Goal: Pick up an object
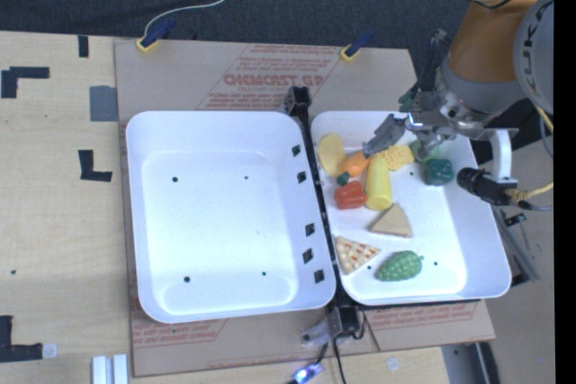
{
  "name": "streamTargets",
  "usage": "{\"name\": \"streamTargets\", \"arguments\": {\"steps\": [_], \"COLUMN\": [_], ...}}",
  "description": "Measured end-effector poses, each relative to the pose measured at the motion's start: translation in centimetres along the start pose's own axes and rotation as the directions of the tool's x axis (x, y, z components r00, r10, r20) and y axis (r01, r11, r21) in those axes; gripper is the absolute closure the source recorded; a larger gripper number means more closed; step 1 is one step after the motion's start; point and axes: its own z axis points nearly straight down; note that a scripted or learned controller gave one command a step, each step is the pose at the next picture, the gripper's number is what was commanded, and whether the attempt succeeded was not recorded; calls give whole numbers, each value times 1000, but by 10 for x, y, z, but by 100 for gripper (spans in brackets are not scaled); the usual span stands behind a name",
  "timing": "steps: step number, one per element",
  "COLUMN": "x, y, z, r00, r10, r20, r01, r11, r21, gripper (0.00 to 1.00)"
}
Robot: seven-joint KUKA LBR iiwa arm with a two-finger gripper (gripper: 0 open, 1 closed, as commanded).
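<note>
- Objects for picking all lie in the right bin (pixel 477 270), a shallow white tray sitting beside the left bin (pixel 216 292) on a sheet of cardboard (pixel 261 76).
- At the upper left of the right bin a pale yellow piece (pixel 330 154) lies near the divider, with an orange carrot-like piece (pixel 355 165) just beside it and a red piece (pixel 350 194) right below.
- A yellow corn-like cob (pixel 379 182) stands lengthwise down the middle of this cluster, touching or nearly touching the orange piece.
- Below the cob lie a tan wedge (pixel 392 222), then a pizza slice (pixel 354 253) by the divider, and a bumpy green piece (pixel 399 266) near the bin's lower rim.
- A dark green piece (pixel 438 172) sits apart toward the right, close under the arm's wrist.
- The gripper (pixel 385 136) reaches in from the right and hangs tilted over the upper part of the cluster, its tip just above the orange piece and the top of the cob.
- Whether its fingers are spread or closed cannot be told from this angle, and nothing is clearly seen between them.
- Blue-and-yellow clamps (pixel 155 33) pin the top edge of the cardboard.
</note>
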Motion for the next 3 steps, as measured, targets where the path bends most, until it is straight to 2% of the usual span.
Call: {"name": "streamTargets", "arguments": {"steps": [1,2,3], "x": [96,150,95], "y": [20,77,78], "z": [-44,-168,-300], "r00": [1000,1000,1000], "r10": [-10,-6,5], "r20": [-3,0,3], "r01": [10,6,-5], "r11": [1000,1000,1000], "r21": [-5,-17,-17], "gripper": [0,0,0]}}
